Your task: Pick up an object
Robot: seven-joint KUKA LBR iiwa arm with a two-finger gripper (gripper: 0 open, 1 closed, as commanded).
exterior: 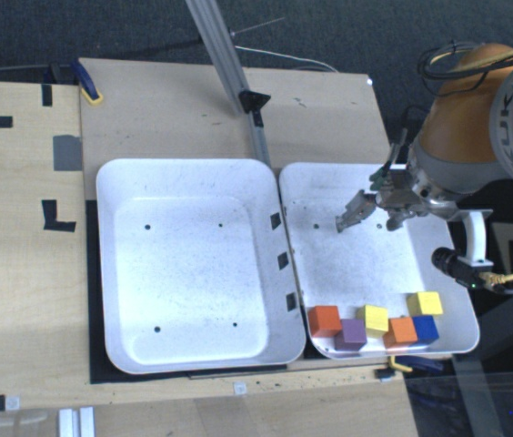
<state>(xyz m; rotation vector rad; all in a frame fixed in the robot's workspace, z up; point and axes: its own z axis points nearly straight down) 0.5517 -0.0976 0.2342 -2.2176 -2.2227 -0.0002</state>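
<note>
Pale wood bench (193, 107) under me, two white bins side by side on it. Every candidate for this pick sits bunched at the six o'clock edge of the right bin (329, 189): an orange block (325, 319), a purple block (353, 333) touching it, a yellow block (376, 319), a second orange block (402, 331), a blue block (425, 329) and another yellow block (426, 303) toward four o'clock. My gripper (357, 211) hangs over that bin's bare twelve o'clock half, well apart from the cluster, with nothing between its tips; whether they are spread or closed I cannot tell from this angle. The left bin (184, 176) lies at nine o'clock of me.

My worry is the crowding. The blocks press together and hug the bin's near wall, so a finger coming down may land on a neighbour or the rim instead of slipping beside one block, and I'd push the pile or come up bare.
</note>
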